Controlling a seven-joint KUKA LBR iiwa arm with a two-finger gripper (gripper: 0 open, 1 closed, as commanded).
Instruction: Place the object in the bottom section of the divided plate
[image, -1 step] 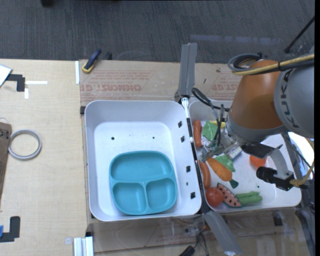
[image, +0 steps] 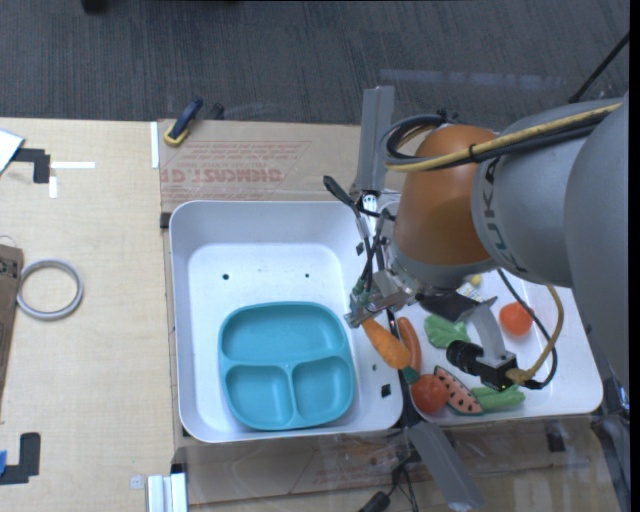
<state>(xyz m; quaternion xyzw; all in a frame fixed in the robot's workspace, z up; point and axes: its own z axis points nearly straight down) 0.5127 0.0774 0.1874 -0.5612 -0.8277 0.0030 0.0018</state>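
Observation:
A teal divided plate (image: 288, 362) lies in the left bin (image: 250, 250), with one wide section at the far side and two smaller sections at the near side. My gripper (image: 366, 312) hangs over the wall between the two bins, just right of the plate's right rim. An orange carrot (image: 386, 343) slants down and to the right from its fingertips, which are shut on the carrot's upper end. The carrot crosses over the bin wall, apart from the plate.
The right bin (image: 570, 400) holds a watermelon slice (image: 458, 393), a red fruit (image: 428, 394), green pieces (image: 445, 328) and an orange ball (image: 515, 318). The arm's bulk covers much of that bin. A tape roll (image: 45, 288) lies on the bench at the left.

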